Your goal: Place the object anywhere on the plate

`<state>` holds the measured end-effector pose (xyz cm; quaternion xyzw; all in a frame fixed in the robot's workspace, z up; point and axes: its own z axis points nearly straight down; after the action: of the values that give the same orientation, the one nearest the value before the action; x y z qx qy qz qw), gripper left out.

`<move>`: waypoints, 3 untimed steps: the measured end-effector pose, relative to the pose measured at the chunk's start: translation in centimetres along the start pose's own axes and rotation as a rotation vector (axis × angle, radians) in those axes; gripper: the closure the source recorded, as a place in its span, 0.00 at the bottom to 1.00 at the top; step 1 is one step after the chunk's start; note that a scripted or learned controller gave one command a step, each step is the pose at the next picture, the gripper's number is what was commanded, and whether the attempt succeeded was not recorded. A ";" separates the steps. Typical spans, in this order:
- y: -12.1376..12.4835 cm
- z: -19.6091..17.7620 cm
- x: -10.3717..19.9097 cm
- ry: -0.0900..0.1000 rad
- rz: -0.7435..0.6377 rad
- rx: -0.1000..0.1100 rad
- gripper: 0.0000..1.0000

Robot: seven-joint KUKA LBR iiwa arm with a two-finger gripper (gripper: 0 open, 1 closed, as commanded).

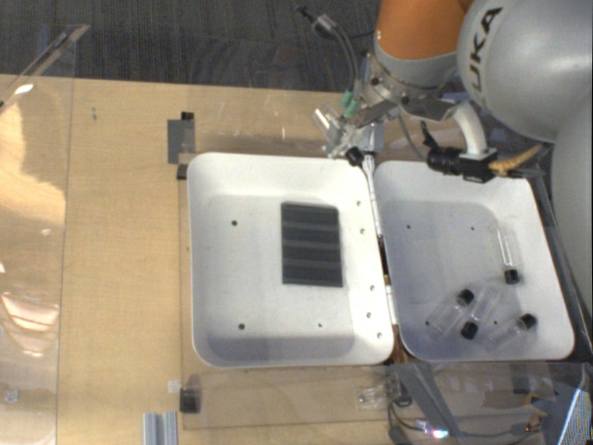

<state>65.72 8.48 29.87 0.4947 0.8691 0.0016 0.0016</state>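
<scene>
At the far edge of the pale wooden surface (111,248), my gripper (354,146) hung above the back rims of the two shallow white bins, just where they met. I could not tell from this view how it was set, since the metal parts and cables at my wrist crowded together there. My grey arm with its orange band (422,12) came in from the right, passing over the back corner of the right-hand bin (417,202).

In the left-hand white bin (213,248) lay a dark, ribbed rectangular plate (311,244), flat on the bin floor and a little toward the right of its middle, with bare white floor all round it.

The right-hand bin held several small clear plastic tubes with black caps. One slim tube (506,256) lay by itself near the right wall, roughly lengthwise, its black cap at the near end. The others sat in a loose cluster (473,313) in the near right part of that bin, close beside one another; whether they touched I could not make out. All of them were well apart from my gripper and on the other side of the divide from the plate.

A small black bracket (183,137) stood on the surface just beyond the left bin's back left corner.
</scene>
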 end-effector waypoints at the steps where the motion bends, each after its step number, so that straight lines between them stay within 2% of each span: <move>1: 3.6 1.2 3.6 -0.001 -0.268 -0.003 1.00; 2: 4.2 5.9 6.3 0.000 0.299 0.001 1.00; 3: 6.6 3.9 10.6 0.000 -0.072 -0.002 1.00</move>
<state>66.04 20.99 26.03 0.4631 0.8863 0.0025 0.0021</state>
